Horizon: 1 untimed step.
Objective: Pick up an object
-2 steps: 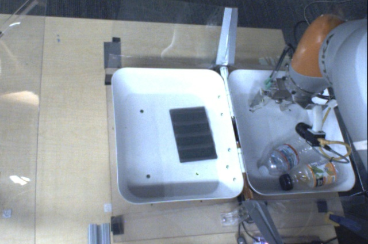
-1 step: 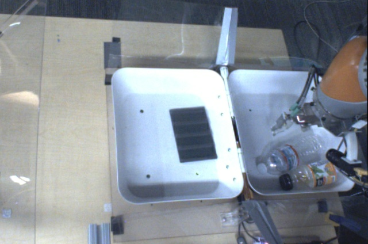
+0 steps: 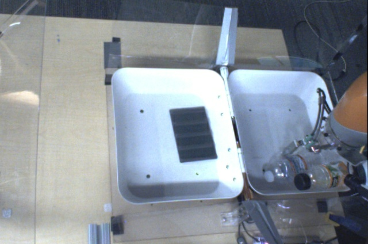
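Gripper (image 3: 307, 148) low in right bin (image 3: 270, 93), near-right corner, just over two clear bottles (image 3: 299, 175) lying on bin floor; can't tell its state, nothing seen lifted, so pick judged not yet done: grasp + raise left. Left bin (image 3: 132, 122) holds dark ribbed slab (image 3: 193, 134) at centre, well apart from arm. No brand or label text legible, bottles too small/blurred.
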### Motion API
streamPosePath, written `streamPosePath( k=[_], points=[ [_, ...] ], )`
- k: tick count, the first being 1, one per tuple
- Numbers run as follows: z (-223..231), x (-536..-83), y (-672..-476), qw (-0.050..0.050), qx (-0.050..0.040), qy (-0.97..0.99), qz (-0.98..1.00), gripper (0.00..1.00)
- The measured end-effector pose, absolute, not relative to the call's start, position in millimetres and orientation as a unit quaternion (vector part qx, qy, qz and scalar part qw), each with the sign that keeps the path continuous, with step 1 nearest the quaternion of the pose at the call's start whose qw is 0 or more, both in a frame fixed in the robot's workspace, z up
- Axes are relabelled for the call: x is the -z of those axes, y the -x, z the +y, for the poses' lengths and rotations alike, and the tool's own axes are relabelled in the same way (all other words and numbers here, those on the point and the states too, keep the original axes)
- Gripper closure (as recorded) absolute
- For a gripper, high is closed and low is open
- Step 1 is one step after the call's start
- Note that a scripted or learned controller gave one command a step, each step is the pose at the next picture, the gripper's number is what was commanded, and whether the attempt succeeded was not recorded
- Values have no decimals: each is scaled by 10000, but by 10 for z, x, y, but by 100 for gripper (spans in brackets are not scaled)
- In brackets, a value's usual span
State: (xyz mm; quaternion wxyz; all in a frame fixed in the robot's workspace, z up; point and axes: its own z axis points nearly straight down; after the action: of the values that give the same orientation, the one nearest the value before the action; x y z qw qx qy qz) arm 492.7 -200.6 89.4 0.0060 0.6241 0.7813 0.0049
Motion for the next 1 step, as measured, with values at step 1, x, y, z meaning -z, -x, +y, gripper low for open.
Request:
streamPosePath(
  k=[1],
  points=[
    [-1909, -1148, -4896, 34, -23, -7145, 6996, 0]
  ],
)
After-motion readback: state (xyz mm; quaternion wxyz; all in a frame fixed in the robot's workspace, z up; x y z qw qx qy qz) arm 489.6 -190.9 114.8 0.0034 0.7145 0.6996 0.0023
